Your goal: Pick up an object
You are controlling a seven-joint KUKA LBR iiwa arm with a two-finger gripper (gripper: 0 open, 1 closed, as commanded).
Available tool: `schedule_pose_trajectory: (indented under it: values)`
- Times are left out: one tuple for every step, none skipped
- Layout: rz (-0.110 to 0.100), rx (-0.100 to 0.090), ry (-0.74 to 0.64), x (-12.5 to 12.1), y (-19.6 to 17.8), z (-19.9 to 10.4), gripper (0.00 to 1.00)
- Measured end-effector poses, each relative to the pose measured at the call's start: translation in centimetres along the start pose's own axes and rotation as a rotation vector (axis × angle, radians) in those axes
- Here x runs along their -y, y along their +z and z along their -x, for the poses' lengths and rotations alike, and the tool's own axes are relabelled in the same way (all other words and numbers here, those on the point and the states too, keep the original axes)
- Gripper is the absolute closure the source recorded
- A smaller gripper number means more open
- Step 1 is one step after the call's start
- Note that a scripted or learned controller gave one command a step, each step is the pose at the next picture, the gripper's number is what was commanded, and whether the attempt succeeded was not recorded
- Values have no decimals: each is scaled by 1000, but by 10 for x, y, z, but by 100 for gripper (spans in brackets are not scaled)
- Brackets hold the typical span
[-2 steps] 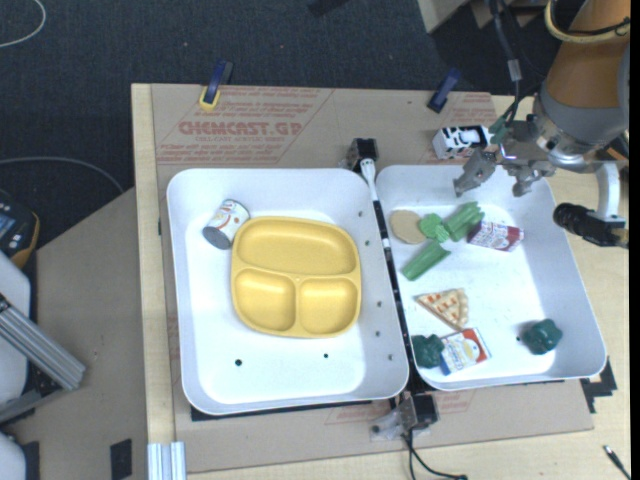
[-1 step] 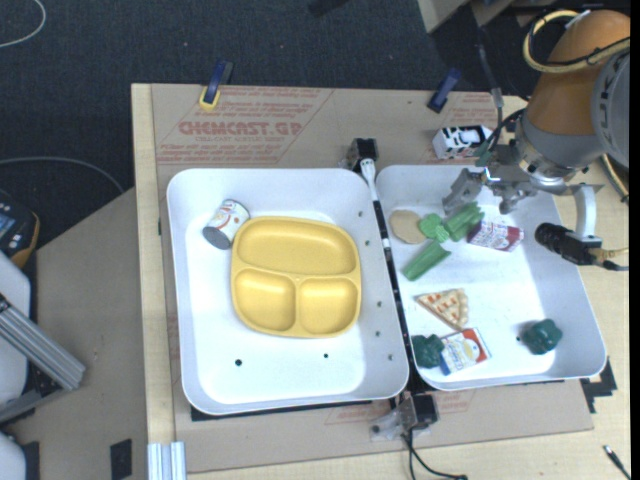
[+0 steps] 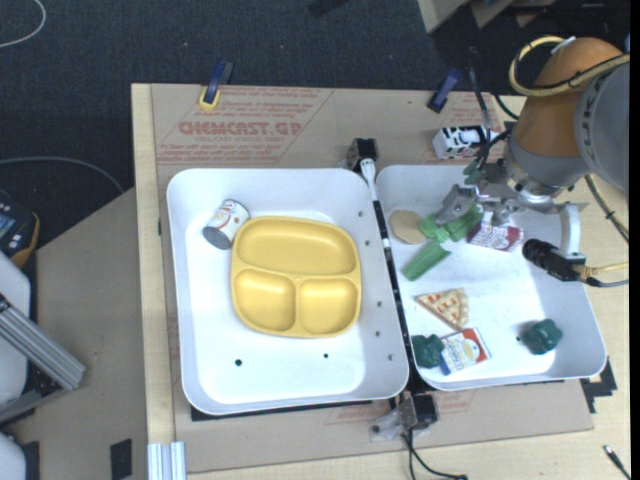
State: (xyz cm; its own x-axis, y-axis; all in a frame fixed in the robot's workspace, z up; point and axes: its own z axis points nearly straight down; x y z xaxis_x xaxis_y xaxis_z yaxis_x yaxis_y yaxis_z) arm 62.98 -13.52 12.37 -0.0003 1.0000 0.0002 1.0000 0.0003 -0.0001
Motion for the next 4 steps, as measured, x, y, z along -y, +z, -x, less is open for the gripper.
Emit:
schedule_pose_trajectory:
  values:
    - [11,4,0,-4,36,1,0]
    - [11,1,1,-3,24,0,100]
    - [8,3,0,-10,-26,8,100]
    - [8,2,0,-10,-70,7,100]
